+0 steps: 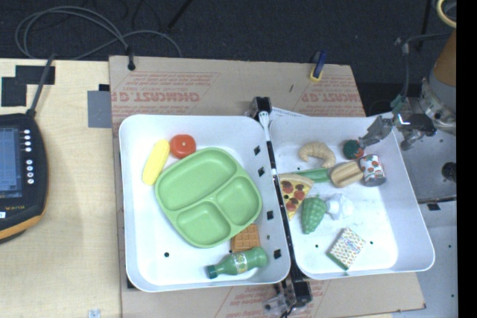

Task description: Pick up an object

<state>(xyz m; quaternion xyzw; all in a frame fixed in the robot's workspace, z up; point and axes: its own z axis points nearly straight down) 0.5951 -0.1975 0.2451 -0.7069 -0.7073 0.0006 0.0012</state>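
Camera view, cardboard-topped bench [223, 89], two white bins [141, 234], pincer [376, 132] state unclear

Two white bins [141, 160], one green divided plate [209, 195], one green bottle [238, 263], one pizza slice [293, 191], one croissant [318, 153].

Gripper [380, 129] hangs over the right white bin's [417, 234] far edge.
Beneath it lie a small dark-green round toy [352, 148], a tan bread roll [346, 173] and a red-and-white can [372, 169].
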